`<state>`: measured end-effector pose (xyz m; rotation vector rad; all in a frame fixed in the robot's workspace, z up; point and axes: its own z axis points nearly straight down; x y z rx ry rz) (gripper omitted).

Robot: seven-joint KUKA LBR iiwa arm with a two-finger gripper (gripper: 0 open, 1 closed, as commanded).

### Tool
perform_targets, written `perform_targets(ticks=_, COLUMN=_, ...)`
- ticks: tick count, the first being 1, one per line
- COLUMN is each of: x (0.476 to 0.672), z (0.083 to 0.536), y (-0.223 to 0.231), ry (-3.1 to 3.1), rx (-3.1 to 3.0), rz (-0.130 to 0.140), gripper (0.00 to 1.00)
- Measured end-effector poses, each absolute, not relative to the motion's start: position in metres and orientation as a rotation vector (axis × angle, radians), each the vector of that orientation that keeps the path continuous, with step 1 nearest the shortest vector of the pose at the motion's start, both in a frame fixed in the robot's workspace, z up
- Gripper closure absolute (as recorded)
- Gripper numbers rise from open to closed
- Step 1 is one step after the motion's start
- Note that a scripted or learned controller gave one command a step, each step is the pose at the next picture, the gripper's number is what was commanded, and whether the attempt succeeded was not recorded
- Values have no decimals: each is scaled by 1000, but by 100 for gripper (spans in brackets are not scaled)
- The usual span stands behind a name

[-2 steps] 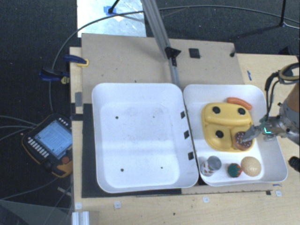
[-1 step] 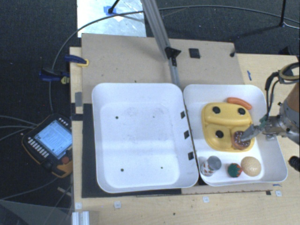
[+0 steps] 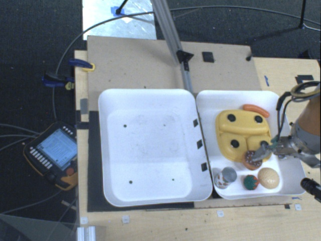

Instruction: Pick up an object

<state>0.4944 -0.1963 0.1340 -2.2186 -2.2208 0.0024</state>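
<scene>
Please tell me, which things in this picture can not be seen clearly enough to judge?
- Gripper: too small and blurred to tell its finger state.
- Reddish-brown object: partly covered by the gripper; identity unclear.
- Grey object in the right bin: too small to identify.
- Arm: cut off by the right edge.

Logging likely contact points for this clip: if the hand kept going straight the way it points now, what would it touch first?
The hand points toward the left of the view, low in the right bin. Its tip sits right at the small reddish-brown object, so that would probably be met first, with the yellow toy just beyond. Height above them is unclear.
</scene>
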Motion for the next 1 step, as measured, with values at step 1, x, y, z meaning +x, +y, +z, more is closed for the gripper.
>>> perform_targets(ticks=1, x=497, z=91, y=-200, ry=-2226, rx=-2223, rz=-6, gripper=0)
